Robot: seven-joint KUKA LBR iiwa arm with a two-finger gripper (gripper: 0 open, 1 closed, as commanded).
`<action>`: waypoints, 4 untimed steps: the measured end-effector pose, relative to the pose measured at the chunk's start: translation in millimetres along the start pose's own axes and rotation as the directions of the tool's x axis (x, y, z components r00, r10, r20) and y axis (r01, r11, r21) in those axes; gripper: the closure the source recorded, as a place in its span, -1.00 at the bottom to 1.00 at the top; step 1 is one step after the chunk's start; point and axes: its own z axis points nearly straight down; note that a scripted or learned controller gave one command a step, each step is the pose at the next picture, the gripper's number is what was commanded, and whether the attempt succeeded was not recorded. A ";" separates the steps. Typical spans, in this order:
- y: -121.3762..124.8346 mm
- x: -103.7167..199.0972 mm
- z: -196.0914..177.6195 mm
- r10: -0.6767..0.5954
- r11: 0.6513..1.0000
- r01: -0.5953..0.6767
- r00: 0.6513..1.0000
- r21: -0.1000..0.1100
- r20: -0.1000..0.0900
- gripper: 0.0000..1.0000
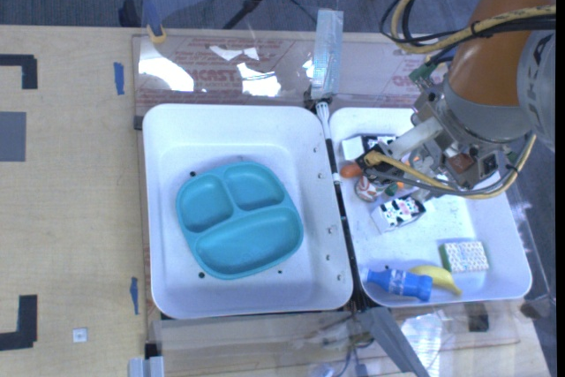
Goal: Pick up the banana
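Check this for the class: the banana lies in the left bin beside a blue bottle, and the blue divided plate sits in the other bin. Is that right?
Not quite. The camera view shows the banana in the right bin, near its front edge beside the blue bottle. The blue divided plate sits in the other bin, the left bin.

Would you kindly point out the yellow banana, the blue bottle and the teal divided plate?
yellow banana (441,276): camera view, middle of its curved body.
blue bottle (399,282): camera view, middle of its side.
teal divided plate (240,247): camera view, floor of its large compartment.
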 end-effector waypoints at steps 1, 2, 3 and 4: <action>-1.0 0.8 -9.1 -0.004 1.000 0.004 1.000 0.000 0.003 1.00; -2.0 1.5 -18.2 -0.008 1.000 0.008 1.000 0.000 0.006 1.00; 121.7 0.7 -96.6 0.181 0.983 -0.181 0.983 0.000 -0.004 1.00; 120.8 2.0 -106.1 0.177 0.984 -0.177 0.984 -0.001 -0.002 1.00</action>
